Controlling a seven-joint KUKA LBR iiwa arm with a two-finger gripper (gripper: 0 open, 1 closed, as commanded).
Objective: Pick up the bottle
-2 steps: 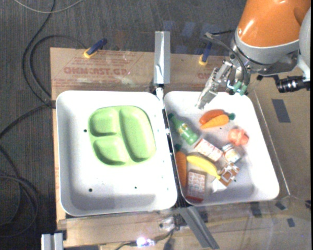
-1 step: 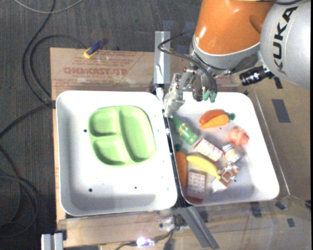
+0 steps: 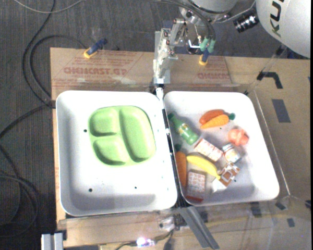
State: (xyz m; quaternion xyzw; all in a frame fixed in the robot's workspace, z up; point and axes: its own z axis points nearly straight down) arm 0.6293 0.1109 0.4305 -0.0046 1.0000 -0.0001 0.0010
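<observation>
The left bin (image 3: 68,155) holds a green divided tray (image 3: 122,134), which lies flat near its middle. Just right of the wall between the bins, in the right bin (image 3: 261,145), the green bottle (image 3: 183,130) lies on its side at the upper left of the pile, with its cap toward the wall. Below the bottle there is a long orange piece (image 3: 181,166), then a yellow banana (image 3: 203,166) and a small printed carton (image 3: 208,150). A carrot (image 3: 215,119) lies at the top, and a pink round thing (image 3: 239,135) is further right. The jaws (image 3: 167,48) hang above the far edge of the table, behind both bins and well apart from the bottle; I cannot tell if they are wide or narrow
</observation>
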